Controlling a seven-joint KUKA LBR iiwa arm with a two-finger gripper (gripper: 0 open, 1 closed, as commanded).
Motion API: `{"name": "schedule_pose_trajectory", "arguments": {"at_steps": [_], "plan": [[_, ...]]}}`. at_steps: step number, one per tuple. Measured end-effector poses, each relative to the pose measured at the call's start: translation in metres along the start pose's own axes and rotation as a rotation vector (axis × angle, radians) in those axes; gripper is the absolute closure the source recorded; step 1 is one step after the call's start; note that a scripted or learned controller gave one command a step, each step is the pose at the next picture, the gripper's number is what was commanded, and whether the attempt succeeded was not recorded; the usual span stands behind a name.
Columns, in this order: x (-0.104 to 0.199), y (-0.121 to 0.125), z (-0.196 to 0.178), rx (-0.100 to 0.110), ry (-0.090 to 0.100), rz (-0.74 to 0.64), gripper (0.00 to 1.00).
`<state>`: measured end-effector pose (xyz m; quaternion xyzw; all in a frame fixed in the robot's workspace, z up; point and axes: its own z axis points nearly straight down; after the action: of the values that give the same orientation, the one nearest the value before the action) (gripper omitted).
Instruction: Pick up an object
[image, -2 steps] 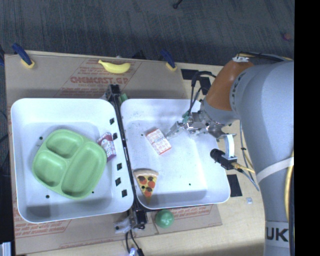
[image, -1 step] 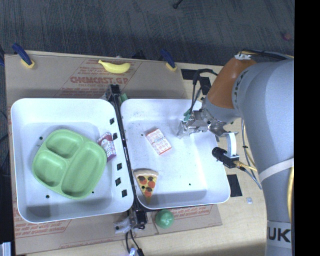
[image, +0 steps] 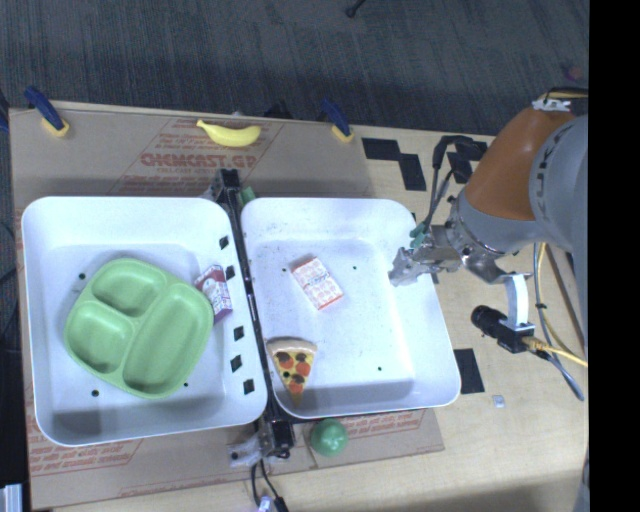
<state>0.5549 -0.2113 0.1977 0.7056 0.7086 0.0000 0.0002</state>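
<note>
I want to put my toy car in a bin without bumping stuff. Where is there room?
Most room is in the right bin: the bare floor right of the pink card and pizza slice toy, though the gripper hangs over its right rim. The left bin is crowded: the green divided plate and a small packet fill the middle, leaving thin strips along the walls.

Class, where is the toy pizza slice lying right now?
The pizza slice lies in the right bin, at its near-left corner, below the pink card.

You have two smooth white plastic bins (image: 40, 300), a glossy green plastic tray (image: 138, 325), brown cardboard sheet (image: 150, 160) beneath, and a matt wood-look desk (image: 520, 420).
</note>
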Motion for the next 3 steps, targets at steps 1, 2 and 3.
{"name": "schedule_pose_trajectory", "arguments": {"at_steps": [1, 2, 3], "plan": [[0.000, 0.000, 0.001, 0.002, 0.001, 0.000, 0.00], [0.043, -0.079, 0.076, 0.007, 0.003, -0.003, 0.00], [0.003, -0.012, 0.106, 0.003, 0.001, -0.001, 0.00]]}}
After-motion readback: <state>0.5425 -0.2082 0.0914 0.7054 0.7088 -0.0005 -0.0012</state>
